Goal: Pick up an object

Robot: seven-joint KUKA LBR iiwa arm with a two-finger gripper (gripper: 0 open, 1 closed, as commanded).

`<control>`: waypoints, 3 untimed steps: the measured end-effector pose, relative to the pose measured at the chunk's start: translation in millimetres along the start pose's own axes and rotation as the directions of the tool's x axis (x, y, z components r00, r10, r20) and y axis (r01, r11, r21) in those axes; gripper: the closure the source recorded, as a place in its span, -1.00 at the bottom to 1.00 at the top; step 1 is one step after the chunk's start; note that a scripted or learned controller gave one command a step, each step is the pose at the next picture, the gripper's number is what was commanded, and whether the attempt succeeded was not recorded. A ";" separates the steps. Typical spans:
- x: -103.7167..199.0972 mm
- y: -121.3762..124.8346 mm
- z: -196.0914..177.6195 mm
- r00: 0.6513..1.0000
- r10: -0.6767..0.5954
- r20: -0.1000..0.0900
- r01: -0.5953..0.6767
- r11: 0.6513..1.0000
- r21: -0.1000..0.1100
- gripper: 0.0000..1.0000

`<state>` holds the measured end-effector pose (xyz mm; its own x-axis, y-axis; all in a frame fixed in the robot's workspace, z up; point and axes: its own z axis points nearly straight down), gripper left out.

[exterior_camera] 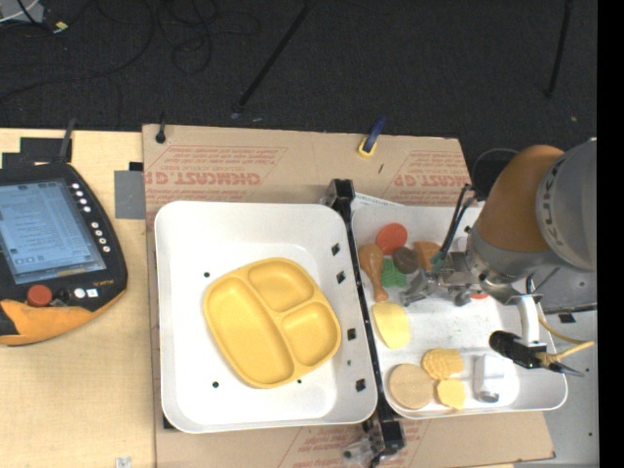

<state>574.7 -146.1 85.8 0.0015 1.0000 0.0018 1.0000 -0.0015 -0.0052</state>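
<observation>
I see the gripper [417,287] low in the right bin [546,393], beside a green block [394,271]; grip unclear.

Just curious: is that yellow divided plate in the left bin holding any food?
Empty. The yellow plate shows three bare compartments; the toy food lies in the right bin.

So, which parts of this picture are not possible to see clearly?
- Tool: in the camera view its tips are small and dark among the toys, so open or shut cannot be told.
- Green toy: partly covered by the tool; its shape is unclear.
- Right bin: its far side lies under the arm.
- Tablet: cut by the left edge; the screen text is too small to read.
</observation>
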 end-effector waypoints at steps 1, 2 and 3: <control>-1.8 0.0 -11.6 1.000 0.006 0.000 -0.006 1.000 -0.001 1.00; -2.7 -8.5 -70.3 1.000 0.009 0.002 -0.009 1.000 -0.006 1.00; -9.3 -1.5 -129.4 1.000 -0.002 0.003 0.002 1.000 -0.009 1.00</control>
<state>573.8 -155.6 215.2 -0.0004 1.0000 -0.0010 1.0000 0.0004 0.0039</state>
